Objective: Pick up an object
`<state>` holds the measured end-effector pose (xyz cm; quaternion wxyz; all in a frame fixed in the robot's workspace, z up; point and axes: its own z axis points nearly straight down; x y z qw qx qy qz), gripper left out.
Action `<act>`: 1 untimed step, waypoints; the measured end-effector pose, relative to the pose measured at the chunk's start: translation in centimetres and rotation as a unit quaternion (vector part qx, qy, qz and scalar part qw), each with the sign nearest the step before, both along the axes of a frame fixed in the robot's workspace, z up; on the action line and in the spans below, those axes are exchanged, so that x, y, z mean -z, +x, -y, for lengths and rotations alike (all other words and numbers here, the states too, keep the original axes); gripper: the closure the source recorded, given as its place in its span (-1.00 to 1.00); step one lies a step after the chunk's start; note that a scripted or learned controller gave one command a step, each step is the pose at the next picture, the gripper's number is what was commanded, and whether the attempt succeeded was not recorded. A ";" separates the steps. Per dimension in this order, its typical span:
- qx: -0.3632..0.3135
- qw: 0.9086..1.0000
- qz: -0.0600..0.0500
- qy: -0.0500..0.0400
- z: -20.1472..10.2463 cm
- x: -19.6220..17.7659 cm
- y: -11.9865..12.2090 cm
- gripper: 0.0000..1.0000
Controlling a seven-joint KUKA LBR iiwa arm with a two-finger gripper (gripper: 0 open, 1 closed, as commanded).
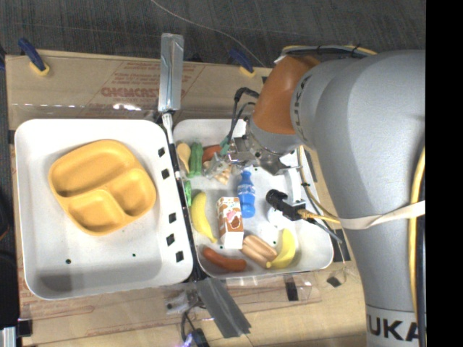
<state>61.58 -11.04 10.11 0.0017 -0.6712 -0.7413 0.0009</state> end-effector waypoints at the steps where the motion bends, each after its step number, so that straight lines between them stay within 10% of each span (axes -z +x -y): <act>1: 0.071 0.997 0.004 0.000 -5.0 -9.4 3.0 1.00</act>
